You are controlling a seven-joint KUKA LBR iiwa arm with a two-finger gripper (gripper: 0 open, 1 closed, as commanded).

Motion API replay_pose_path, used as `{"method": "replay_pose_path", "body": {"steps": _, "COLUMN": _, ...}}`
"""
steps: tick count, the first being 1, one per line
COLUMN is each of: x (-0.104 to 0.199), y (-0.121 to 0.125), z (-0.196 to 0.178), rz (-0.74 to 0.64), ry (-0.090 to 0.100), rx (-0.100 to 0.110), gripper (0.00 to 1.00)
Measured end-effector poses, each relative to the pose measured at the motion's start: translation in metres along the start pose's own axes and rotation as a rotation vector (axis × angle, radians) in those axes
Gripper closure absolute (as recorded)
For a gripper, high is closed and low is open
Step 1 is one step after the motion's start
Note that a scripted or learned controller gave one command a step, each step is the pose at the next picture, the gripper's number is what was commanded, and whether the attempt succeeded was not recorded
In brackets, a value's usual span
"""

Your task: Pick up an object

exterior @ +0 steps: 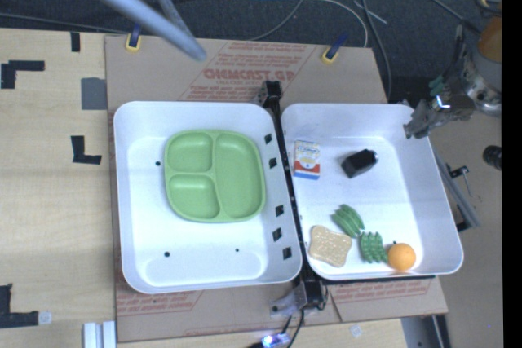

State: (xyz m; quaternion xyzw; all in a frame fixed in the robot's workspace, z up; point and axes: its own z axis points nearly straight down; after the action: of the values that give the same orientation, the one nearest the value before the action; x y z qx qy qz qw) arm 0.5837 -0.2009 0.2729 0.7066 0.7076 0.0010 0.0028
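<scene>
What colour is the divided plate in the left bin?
Light green. The divided plate shows plainly in the camera view, lying in the white left bin.

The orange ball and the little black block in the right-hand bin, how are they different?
The orange ball is round and bright; the black block is boxy and dark. The ball lies in the right bin's near corner, touching a green toy; the block lies alone farther back, nearer the gripper over the bin's rim. The block looks slightly larger. Both are small and rest untouched on the bin floor.
</scene>
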Motion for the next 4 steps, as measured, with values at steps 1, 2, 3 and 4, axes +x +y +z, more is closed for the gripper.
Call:
{"method": "replay_pose_path", "body": {"steps": 1, "x": 0.042, "y": 0.005, "z": 0.007, "rz": -0.003, "ry": 0.003, "rx": 0.006, "gripper": 1.00}}
{"method": "replay_pose_path", "body": {"steps": 2, "x": 0.096, "y": 0.004, "z": 0.024, "rz": -0.004, "ry": 0.004, "rx": 0.008, "gripper": 1.00}}
{"method": "replay_pose_path", "body": {"steps": 3, "x": 0.153, "y": 0.016, "z": 0.035, "rz": -0.005, "ry": 0.003, "rx": 0.007, "gripper": 1.00}}
{"method": "replay_pose_path", "body": {"steps": 4, "x": 0.206, "y": 0.020, "z": 0.050, "rz": -0.004, "ry": 0.003, "rx": 0.009, "gripper": 1.00}}
